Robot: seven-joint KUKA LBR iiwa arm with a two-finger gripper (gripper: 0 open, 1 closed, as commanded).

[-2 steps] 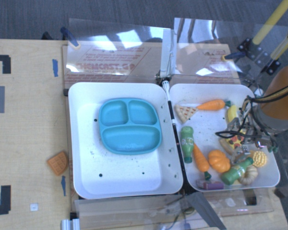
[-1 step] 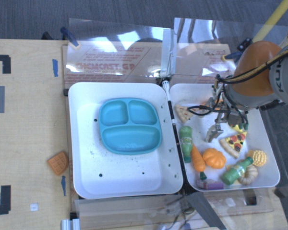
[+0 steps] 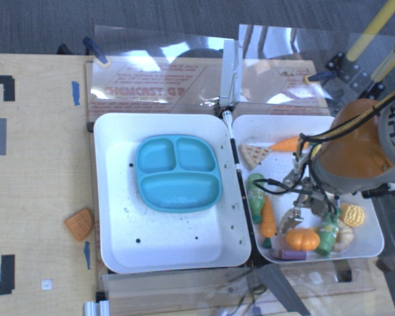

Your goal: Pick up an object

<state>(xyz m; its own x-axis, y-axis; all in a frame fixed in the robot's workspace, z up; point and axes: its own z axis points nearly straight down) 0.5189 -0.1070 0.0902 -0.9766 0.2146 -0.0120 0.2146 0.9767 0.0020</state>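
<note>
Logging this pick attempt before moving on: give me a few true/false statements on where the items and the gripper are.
1. The blue divided plate lies in the left bin. True.
2. The gripper is over the left bin. False: it is over the right bin.
3. The small orange pumpkin lies in the right bin. True.
4. The waffle piece lies on the plate. False: it lies on the bench, left of the bins.
</note>
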